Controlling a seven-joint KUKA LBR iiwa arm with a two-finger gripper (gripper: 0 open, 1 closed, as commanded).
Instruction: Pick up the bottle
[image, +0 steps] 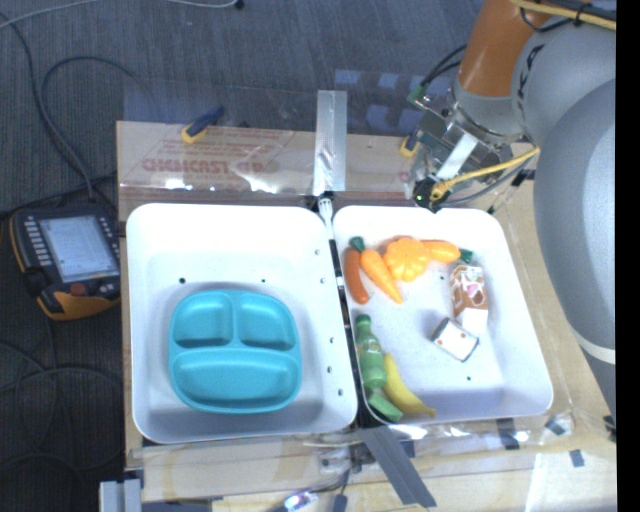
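The bottle is green and lies along the left wall of the right bin, near its front, with its cap end pointing to the back. A yellow banana lies against its front end. My gripper hangs over the bench just behind the right bin's back rim, well apart from the bottle and holding nothing that I can see.
In the right bin's back half lie two carrots, a yellow-orange toy, a brown-and-white carton and a small white box. A blue divided plate sits in the left bin. A pendant lies at far left.
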